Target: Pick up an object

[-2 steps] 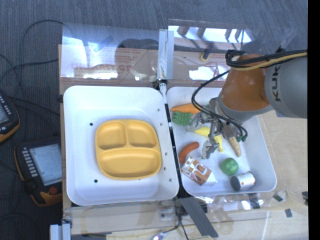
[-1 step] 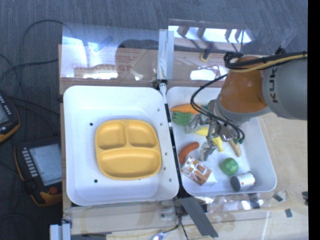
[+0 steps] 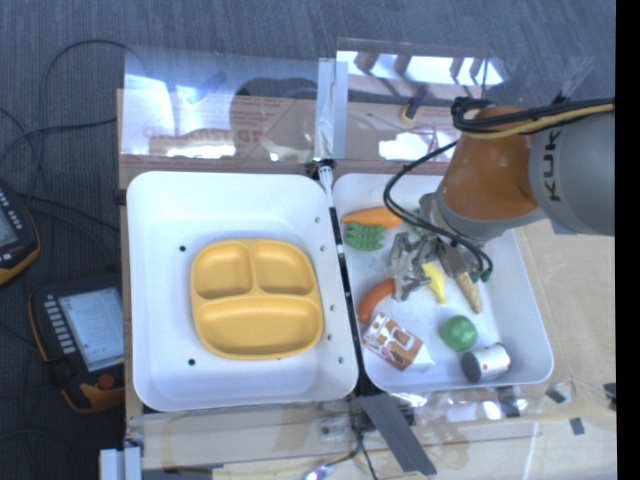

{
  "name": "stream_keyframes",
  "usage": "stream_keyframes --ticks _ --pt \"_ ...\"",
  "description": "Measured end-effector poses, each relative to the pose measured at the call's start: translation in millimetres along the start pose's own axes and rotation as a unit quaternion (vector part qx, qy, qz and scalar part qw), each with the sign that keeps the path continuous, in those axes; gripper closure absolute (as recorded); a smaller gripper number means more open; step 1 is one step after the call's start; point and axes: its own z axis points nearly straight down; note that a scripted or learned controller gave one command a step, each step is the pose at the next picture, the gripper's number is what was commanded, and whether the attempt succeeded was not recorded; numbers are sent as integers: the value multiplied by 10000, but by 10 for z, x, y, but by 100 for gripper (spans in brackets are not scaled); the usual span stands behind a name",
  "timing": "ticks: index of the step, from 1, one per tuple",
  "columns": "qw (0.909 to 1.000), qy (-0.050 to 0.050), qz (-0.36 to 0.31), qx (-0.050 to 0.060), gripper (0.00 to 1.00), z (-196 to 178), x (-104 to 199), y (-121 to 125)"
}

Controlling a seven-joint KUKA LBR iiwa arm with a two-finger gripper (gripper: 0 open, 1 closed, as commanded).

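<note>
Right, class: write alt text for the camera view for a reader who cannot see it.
A grey robot arm with an orange band lowers its hand into the right bin among a toy carrot, banana, green ball and small carton. The left bin holds a yellow divided tray.

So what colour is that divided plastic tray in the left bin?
The divided plastic tray is yellow, plain to see in the camera view.

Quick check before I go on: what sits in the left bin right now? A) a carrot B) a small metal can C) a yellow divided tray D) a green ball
C: the yellow divided tray lies alone in the left bin, while the green ball, metal can and carrot are all in the right bin.
</note>
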Motion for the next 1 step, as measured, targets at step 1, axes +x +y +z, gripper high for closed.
stream_keyframes --ticks 1 --pt "10000 2 0 0 0 1 1 0"
